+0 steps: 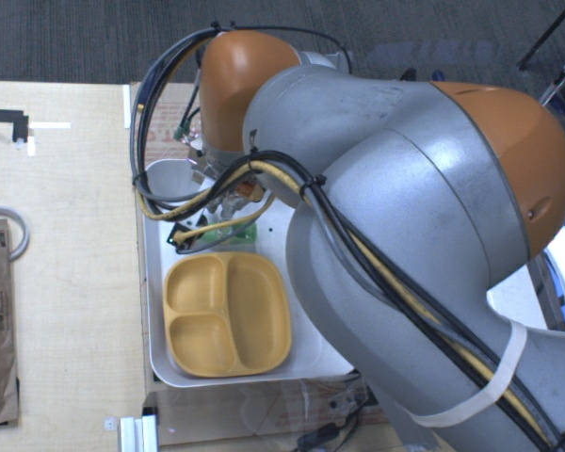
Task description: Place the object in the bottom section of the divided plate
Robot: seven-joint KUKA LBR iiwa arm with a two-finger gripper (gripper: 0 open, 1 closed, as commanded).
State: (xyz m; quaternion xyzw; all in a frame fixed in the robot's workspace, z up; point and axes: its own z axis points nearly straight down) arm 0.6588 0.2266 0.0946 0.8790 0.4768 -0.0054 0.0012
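Showing one divided plate [228, 314], three sections, one white bin [301, 361].

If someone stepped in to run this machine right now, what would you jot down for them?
Hand: low over the far end of the white bin, hidden by the arm and cables; whether it holds anything cannot be told.
Things: yellow divided plate sits in the bin's near end; something green lies just beyond it, under the cables.
Done: nothing in the plate yet.
Left: put the object in the plate's bottom section.
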